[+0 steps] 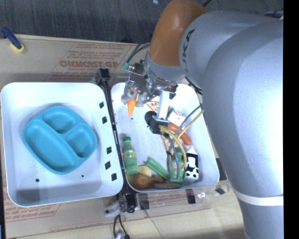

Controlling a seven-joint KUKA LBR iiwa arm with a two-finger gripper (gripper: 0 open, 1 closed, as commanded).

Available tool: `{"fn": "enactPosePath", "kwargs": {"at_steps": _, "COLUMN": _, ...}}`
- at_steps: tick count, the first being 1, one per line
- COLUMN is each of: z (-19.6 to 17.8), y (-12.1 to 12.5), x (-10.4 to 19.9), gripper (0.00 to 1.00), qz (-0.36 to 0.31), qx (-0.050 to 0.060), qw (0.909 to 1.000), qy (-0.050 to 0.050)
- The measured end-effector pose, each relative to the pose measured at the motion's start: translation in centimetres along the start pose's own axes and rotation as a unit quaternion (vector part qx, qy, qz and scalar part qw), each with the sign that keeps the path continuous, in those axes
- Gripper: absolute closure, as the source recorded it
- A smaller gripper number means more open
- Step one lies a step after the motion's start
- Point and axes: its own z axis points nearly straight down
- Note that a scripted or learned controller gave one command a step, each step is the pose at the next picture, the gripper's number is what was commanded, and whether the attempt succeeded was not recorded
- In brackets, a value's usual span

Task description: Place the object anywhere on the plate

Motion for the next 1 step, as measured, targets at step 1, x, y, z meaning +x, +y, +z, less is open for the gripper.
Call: {"fn": "enactPosePath", "kwargs": {"at_steps": 1, "z": 0.21, "y": -0.03, "x": -0.25, "gripper": 0.0, "qz": 0.002, "qx": 0.002, "qw": 1.0, "qy": -0.001}}
